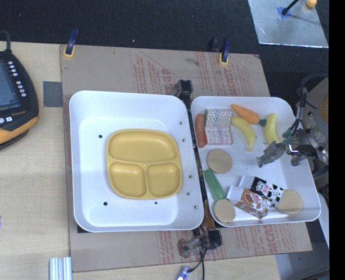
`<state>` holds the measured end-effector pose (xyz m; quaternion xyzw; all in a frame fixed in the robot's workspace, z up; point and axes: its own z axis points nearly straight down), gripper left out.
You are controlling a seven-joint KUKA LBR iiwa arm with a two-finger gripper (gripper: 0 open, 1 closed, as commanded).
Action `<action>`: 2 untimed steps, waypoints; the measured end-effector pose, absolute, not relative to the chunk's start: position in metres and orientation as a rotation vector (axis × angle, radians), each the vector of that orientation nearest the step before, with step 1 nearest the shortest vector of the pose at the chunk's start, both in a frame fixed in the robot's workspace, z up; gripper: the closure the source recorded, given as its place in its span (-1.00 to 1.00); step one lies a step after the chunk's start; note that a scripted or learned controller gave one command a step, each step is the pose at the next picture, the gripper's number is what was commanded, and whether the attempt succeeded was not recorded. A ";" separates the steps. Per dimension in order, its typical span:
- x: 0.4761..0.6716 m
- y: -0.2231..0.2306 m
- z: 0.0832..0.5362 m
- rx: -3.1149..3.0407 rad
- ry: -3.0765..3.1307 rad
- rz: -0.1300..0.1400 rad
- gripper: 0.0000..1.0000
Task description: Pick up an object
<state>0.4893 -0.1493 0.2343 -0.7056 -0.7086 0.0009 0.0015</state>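
Resting at the far left of the wooden surface (26,174), a teach pendant (6,101) with a grey screen and orange rim lay out of the arm's way, within an operator's reach rather than the robot's. A sheet of brown cardboard (131,69), pinned by clamps along its far edge, sat under both bins, presumably to keep them from sliding.

Inside the left bin (84,156), a smooth white tub with rounded corners, lay a yellow plastic plate (144,163) moulded into three compartments, flat and central, nothing on it.

The right bin (303,214) held the candidates for picking, scattered loosely as if tipped in. Along its left wall lay an orange-red sausage shape (200,129) and, lower, a green stick (214,185). Beside these were a printed box (219,126), a tan disc (220,161) and another disc (224,210) near the front corner. Further right lay a toy carrot (245,114), two glossy yellow bananas (244,132) (270,128), a printed packet (251,202), a black-and-white carton (266,188) and a beige rounded piece (290,202).

The gripper (269,156) hung over the bin's right half, just right of the bananas, pointing down-left. I could not tell how its jaws stood; nothing was visibly caught between them.
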 end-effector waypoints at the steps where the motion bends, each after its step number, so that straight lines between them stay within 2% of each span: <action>1: 0.537 -0.184 0.170 -2.214 -2.225 0.007 -1.00; 2: 0.602 -0.172 0.105 -2.212 -2.226 0.007 -1.00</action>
